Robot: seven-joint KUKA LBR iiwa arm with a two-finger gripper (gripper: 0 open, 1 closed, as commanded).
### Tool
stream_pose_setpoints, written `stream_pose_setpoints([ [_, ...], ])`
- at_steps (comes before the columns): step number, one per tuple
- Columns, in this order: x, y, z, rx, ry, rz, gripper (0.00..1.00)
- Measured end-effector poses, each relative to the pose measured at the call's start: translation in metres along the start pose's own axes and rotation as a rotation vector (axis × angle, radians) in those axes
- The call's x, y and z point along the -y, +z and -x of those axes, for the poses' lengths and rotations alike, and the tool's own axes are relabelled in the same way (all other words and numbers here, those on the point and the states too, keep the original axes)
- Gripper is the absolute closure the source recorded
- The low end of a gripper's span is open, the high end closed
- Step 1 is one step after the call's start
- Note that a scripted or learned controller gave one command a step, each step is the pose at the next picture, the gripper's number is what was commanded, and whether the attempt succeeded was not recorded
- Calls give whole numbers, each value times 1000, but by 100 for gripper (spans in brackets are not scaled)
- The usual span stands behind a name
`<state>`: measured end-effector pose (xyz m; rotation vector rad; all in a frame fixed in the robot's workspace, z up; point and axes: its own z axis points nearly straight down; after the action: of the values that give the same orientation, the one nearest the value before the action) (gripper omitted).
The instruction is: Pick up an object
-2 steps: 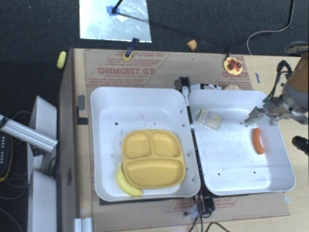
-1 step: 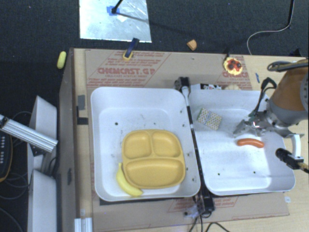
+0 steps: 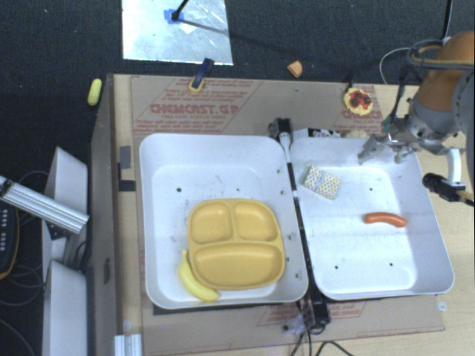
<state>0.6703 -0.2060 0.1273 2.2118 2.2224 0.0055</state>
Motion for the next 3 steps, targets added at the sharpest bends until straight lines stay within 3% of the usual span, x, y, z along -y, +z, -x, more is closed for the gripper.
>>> stream_pose_setpoints([
  [1,58,-22,-14,-1,3,-4,0],
  [2,101,-16,1,-1,4,-6,0],
  [3,170,2,0,-1,5,-7,0],
])
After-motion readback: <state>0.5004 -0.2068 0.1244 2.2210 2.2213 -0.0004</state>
